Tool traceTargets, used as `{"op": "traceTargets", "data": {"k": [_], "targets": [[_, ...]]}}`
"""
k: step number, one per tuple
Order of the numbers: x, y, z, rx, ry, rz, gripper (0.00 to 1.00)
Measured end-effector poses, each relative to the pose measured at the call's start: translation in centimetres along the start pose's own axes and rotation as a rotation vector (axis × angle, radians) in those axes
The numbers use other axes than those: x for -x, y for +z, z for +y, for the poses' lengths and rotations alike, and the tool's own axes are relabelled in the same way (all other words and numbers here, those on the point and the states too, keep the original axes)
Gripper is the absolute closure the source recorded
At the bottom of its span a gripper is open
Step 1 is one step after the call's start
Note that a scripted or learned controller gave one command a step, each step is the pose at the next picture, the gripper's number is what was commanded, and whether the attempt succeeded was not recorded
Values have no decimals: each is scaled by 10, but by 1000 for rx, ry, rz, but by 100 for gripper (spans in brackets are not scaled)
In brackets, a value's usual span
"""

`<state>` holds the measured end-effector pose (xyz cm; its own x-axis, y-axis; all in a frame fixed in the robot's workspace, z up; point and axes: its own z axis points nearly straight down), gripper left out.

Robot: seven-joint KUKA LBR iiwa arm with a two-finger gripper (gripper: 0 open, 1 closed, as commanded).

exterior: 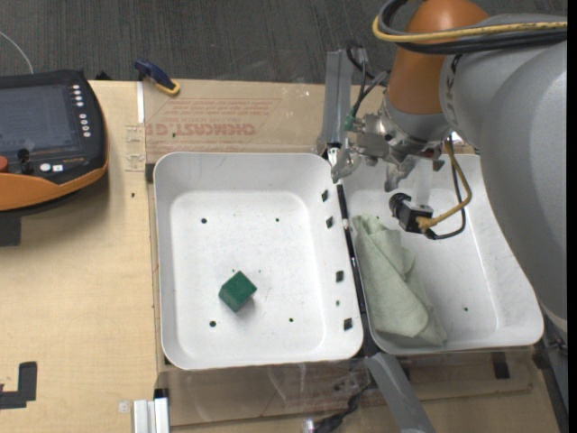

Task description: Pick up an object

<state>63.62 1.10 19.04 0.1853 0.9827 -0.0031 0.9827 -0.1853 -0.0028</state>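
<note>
— What does the bench [72, 314] look like, nearest edge first?

— Pale wood, with a strip of clear plastic sheet along the near edge under the bins. Farther back lies a flat sheet of brown cardboard [234, 120] with reversed red print; beyond the far edge, dark grey carpet. An orange-and-black teach pendant [45, 142] rests at the bench's far left edge.

— And the thing to pick up?

— A small green block [238, 290] in the left bin [180, 174], toward the near left corner, apart from every wall. It looks roughly cubic — no clear long axis — and sits turned, its corners pointing at the bin's sides.

— The right bin [487, 296]?

— A pale green cloth [389, 278] lies crumpled along its left wall, running near to far.

— The gripper [397, 165]?

— Over the right bin's far left corner, under the orange band. Open or closed, I cannot tell.
</note>
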Motion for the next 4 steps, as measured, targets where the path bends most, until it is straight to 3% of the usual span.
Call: {"op": "traceTargets", "data": {"k": [1,2,3,4], "targets": [[0,-8,0,-1,-2,-3,100],[13,0,-83,-1,75,1,100],[51,1,-124,-3,338,1,100],[40,1,-155,-4,505,1,100]]}}
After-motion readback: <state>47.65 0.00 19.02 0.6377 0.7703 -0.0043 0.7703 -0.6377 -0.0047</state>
